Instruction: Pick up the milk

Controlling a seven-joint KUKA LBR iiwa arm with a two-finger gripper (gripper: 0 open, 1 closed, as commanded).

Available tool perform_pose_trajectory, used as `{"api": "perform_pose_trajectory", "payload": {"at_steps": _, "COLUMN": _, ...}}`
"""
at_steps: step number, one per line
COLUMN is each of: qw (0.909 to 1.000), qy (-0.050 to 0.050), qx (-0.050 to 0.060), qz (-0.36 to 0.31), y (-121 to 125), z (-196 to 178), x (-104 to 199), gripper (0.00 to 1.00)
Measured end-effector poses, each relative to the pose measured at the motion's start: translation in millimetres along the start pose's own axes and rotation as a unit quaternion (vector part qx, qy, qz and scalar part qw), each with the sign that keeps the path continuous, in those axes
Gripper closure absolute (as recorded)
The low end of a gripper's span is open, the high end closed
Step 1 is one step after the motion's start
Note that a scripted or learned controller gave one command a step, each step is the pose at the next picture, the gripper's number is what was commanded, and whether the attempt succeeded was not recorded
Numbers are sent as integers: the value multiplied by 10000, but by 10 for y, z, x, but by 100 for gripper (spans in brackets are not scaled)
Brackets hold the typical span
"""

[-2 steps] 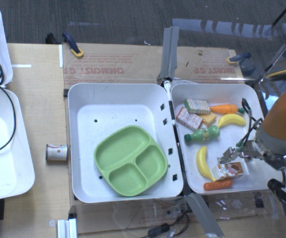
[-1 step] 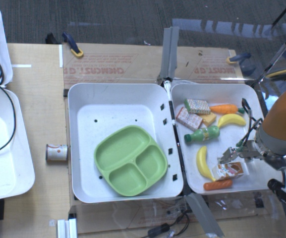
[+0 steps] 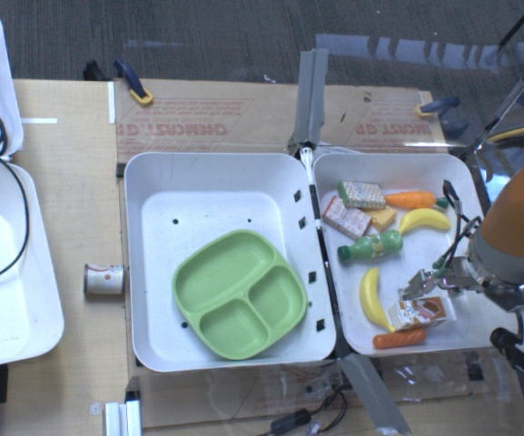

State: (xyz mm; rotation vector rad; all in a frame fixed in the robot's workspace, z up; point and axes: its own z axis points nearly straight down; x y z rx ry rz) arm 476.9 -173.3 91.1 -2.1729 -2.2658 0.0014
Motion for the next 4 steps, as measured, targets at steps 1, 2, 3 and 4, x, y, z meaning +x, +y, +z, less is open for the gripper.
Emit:
{"api": "perform_pose_trajectory", "payload": {"at_steps": 1, "qw": 10000, "qy": 0, "qx": 0, "qz": 0, "y": 0, "z": 0, "x": 0, "gripper": 0}}
{"api": "perform_pose_trajectory", "payload": {"at_steps": 2, "qw": 10000, "qy": 0, "qx": 0, "qz": 0, "y": 0, "z": 0, "x": 0, "gripper": 0}}
{"api": "perform_pose_trajectory", "payload": {"at_steps": 3, "qw": 10000, "qy": 0, "qx": 0, "qz": 0, "y": 0, "z": 0, "x": 0, "gripper": 0}}
{"api": "perform_pose_trajectory", "payload": {"at_steps": 4, "qw": 10000, "qy": 0, "qx": 0, "qz": 0, "y": 0, "z": 0, "x": 0, "gripper": 0}}
